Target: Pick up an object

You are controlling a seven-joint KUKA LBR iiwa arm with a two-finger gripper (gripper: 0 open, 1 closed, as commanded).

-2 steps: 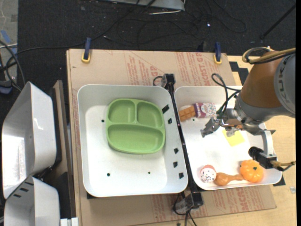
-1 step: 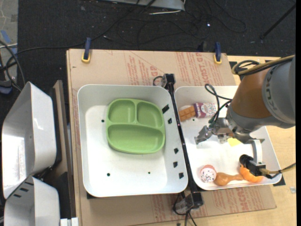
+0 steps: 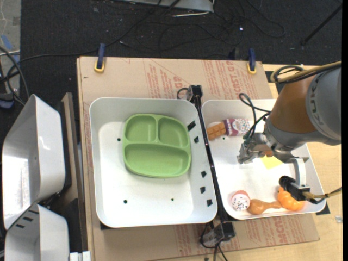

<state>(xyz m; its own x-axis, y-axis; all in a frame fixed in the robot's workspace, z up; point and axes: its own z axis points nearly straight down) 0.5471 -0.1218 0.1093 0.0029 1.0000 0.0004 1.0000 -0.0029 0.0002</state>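
Observation:
In the right bin (image 3: 225,194), my gripper (image 3: 244,155) hangs low over the middle, reaching in from the right. A small packet (image 3: 229,127) with an orange and maroon wrapper lies near the bin's far left, just above the gripper. A yellow piece (image 3: 270,162) peeks out from under the wrist to the gripper's right. At the near edge lie a white speckled ball (image 3: 239,201), an orange gourd-shaped toy (image 3: 260,205) and an orange piece (image 3: 289,199). I see nothing between the fingers.
The left bin (image 3: 109,200) holds a green divided plate (image 3: 156,145) in its far half. A black divider with clips runs between the two bins. The bins rest on a cardboard sheet (image 3: 163,75) clamped at its far edge.

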